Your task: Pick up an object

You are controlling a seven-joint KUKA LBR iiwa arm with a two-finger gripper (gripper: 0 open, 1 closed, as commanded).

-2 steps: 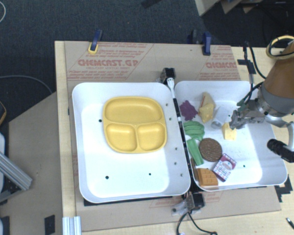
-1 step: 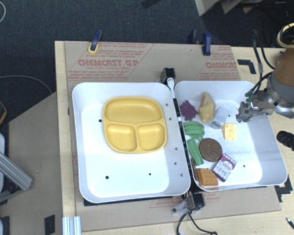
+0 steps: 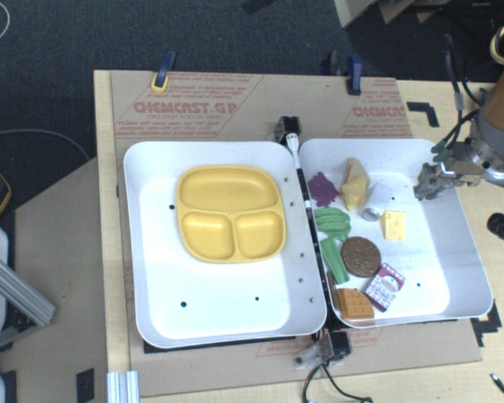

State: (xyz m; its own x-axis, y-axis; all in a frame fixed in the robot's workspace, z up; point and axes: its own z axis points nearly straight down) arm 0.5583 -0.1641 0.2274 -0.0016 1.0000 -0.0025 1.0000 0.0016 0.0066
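Objects crowd the right bin's left half in the camera view: a yellow cheese block, a purple piece, a tan cone, green vegetables, a brown disc. The end effector hovers at the bin's upper right; whether it is apart or together I cannot tell. The cheese block lies nearest, down and left of it. Tabletop lettering reads "CHEMCAST GP".
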